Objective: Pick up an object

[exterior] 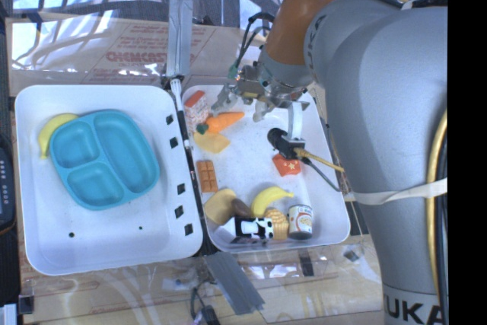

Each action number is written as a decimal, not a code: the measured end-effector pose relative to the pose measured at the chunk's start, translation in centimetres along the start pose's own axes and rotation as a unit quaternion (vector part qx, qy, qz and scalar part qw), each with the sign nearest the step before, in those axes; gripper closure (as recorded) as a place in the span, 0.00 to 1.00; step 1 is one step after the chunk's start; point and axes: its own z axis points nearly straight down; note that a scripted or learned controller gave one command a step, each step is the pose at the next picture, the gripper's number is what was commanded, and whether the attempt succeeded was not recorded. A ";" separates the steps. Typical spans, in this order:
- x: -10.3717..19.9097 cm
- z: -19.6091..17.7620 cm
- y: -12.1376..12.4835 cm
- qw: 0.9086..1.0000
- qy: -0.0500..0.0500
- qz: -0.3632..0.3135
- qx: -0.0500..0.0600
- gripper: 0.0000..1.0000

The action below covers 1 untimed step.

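One candidate: carrot [224, 120] below the gripper [245, 97], whose fingers I see spread, holding nothing. I judge it light, rigid, slick plastic; grasp across mid-body.

Bright daylight all over, strongest on the two white bins [30, 164], nearly washed out. Shiny glare in stripes on the clear plastic sheet [84, 19] at the top left. Soft, short shadows under the blue tray [103, 157] and beside the small toys. A bit grainy and soft everywhere, blurrier on the big grey arm [380, 103] close to the camera. Darker carpet along the top.
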 end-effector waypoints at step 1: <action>0.3 5.8 0.1 1.000 -0.002 0.031 0.003 0.00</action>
